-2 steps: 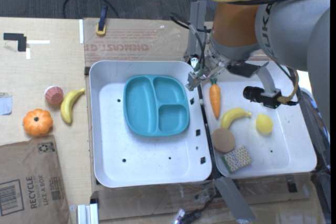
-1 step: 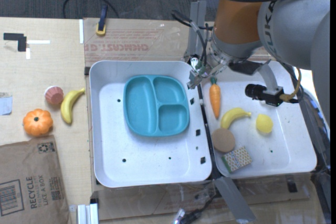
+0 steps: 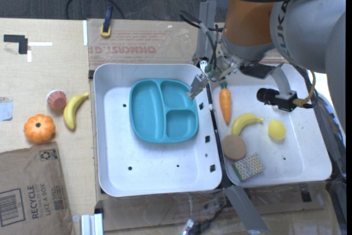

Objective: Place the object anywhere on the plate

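Gripper above the bins' shared rim — finger state unclear — beside blue plate and carrot.

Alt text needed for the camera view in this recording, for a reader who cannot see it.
A grey robot arm reaches from the right, its gripper above the divide between two white bins. The left bin holds a blue divided plate; the right bin holds a carrot, banana, lemon, a brown disc and a sponge.
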Tool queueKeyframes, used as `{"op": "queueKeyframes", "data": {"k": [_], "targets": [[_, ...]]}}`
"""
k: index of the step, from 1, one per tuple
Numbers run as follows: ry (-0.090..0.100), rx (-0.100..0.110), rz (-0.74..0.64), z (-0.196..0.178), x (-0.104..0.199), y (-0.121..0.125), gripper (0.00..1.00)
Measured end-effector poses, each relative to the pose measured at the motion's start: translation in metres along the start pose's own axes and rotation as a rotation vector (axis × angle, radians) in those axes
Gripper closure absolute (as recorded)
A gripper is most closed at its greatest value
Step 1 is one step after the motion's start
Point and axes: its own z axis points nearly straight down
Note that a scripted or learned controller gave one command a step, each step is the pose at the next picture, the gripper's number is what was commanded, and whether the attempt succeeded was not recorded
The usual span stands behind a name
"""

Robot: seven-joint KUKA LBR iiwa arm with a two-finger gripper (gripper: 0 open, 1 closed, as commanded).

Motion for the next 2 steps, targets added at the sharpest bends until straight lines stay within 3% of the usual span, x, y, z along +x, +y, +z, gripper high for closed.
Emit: {"op": "queueKeyframes", "data": {"k": [1,2], "targets": [[-0.001,-0.001,0.0,-0.0089,-0.0013,0.0001,1.0],[-0.002,0.0,-0.001,-0.0174,-0.0025,0.0002,1.0]]}}
